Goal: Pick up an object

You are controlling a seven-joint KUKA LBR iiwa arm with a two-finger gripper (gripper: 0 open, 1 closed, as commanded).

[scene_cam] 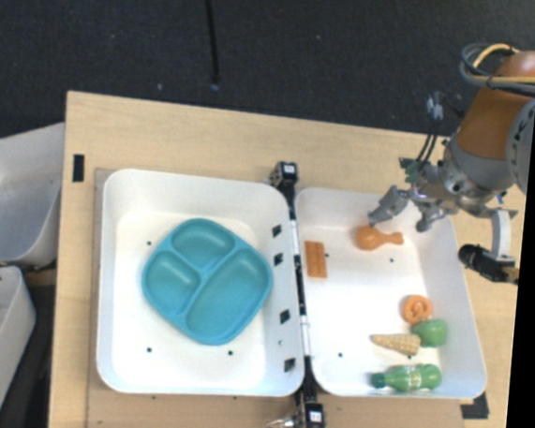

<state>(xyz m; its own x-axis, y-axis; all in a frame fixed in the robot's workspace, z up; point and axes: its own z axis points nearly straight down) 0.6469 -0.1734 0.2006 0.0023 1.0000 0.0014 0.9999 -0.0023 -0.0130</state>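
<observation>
Above the right bin (450, 273), the jaws (407, 211) hang spread wide, holding nothing, over the orange drumstick toy (378, 238).

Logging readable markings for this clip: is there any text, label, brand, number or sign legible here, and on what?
None can be read. The green bottle has no label sharp enough to read; the blue divided plate, orange block and both white bins look plain. The small black tabs on the bench are too small to tell.

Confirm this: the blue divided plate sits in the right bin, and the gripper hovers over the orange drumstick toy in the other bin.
One thing is wrong. The camera view shows the blue divided plate in the left bin, not the right. The gripper does hover over the orange drumstick toy, which lies in the right bin.
</observation>
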